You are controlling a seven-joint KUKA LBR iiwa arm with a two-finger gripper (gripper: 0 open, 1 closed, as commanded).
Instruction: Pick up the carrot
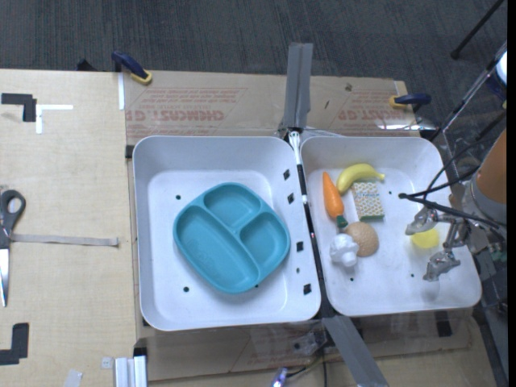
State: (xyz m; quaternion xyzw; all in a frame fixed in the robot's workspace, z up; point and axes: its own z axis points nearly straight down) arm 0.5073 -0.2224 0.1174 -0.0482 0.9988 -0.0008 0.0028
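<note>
A pale wooden bench [64, 297] stands on dark carpet [201, 14], with cardboard [210, 103] under two white bins. The carrot [332, 197] lies in the right bin [387, 297], beside a banana [359, 175]. The gripper [443, 258] hangs over that bin's right side, fingers apart, gripping nothing.

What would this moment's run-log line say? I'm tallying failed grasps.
stage: approach | gripper: right bin's near right corner, nothing seen between fingers | carrot: lying at right bin's left side, beside banana, apart from gripper
</note>
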